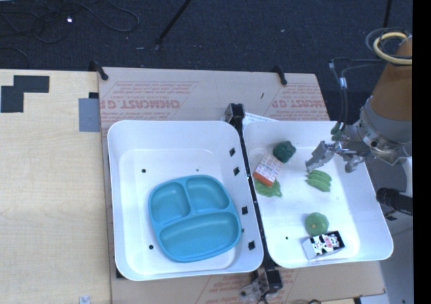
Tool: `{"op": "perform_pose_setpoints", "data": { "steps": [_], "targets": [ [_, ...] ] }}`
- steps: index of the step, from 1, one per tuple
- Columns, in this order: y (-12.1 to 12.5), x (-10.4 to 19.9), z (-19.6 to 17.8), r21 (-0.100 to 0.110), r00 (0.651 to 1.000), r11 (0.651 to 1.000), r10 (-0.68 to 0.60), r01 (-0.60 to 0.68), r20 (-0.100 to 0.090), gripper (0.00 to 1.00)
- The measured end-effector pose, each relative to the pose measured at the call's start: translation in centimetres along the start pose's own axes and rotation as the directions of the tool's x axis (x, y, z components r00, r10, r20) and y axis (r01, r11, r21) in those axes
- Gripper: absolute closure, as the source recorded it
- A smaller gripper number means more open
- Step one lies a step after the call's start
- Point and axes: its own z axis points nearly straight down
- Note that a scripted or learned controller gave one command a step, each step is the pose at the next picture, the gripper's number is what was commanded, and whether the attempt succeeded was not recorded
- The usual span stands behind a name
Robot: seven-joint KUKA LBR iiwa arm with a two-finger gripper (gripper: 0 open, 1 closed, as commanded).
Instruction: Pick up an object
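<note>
We saw a blue plate (194, 219) in the left bin (128, 161). In the right bin (367, 228), the gripper (333, 156) hung spread and empty, just above a light green toy (319, 180) near the far right.

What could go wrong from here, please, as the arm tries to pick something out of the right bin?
1. The end effector hangs just above the light green piece, close to the right bin's far-right wall, so it may clip the rim.
2. The orange-and-white box lies against a green piece; grasping one may drag the other.
</note>
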Motion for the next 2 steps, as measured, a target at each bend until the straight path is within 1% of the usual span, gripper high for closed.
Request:
{"op": "perform_pose_setpoints", "data": {
  "steps": [1,2],
  "targets": [
    [0.2,0.0,-0.6,-0.012,1.0,1.0,-0.002,0.002,0.002,0.0],
    [0.8,0.0,3.9,-0.006,1.0,1.0,-0.002,0.002,0.0,0.0]
  ]
}}
